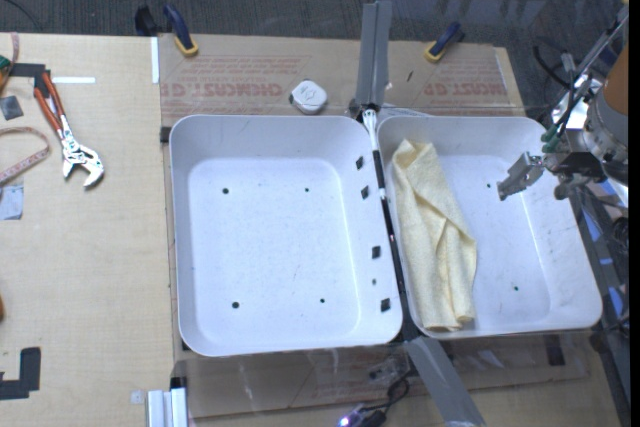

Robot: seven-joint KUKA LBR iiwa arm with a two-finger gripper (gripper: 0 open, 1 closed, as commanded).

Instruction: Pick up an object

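A crumpled cream cloth [435,235] lies along the left side of the right bin [560,315], running from its far wall to its near wall. My gripper [545,179] hovers over the right part of that bin, to the right of the cloth and apart from it. Its fingers [514,178] are spread open and nothing sits between them. The grey arm comes in from the right edge above the gripper.
The left bin [190,245] stands beside the right one, with a grey post [373,55] at the far end of the gap between them. A small white disc [309,96] lies behind the bins. A red-handled wrench [65,135] lies at the far left, and clamps [180,31] grip the bench's back edge.
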